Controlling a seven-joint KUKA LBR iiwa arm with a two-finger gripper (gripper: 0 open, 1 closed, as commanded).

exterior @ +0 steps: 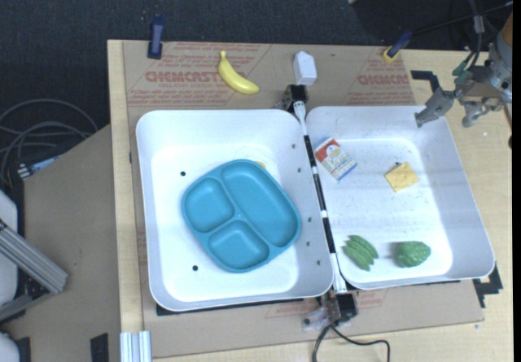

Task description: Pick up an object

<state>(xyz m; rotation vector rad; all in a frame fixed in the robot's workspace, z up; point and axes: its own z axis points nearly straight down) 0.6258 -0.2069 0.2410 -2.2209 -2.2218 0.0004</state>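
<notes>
The right bin holds a small red and white carton, a yellow block, a green pea pod and a green lumpy item. My gripper hangs over the bin's far right corner, well above and behind the yellow block. Its two fingers stand apart, open, with nothing between them.
The left bin holds a blue divided plate. A yellow banana lies on the bench behind the left bin. A small white block sits behind the seam between the bins.
</notes>
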